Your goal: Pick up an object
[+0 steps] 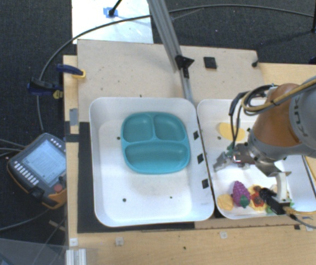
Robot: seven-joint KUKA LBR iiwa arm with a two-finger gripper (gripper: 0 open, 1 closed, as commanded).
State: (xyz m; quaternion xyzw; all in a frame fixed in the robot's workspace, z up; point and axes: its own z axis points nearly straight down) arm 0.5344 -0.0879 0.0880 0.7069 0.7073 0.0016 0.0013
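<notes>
My gripper [225, 160] hangs low over the right bin [208, 148], near its left wall, with the grey arm and its orange band [271, 127] above and to the right. A purple grape bunch [239, 191] lies just below the gripper, in the bin's front part. Beside the grapes sit a yellow-orange piece [225, 202] and a red and green cluster [257, 195]. A flat yellow item [227, 130] lies further back, partly hidden by the arm. Nothing is visibly held.
The left bin [108, 164] holds a teal divided plate [155, 142]. A slanted metal pole [169, 32] crosses the back of the bench. A teach pendant [39, 167] and cables lie on the floor to the left.
</notes>
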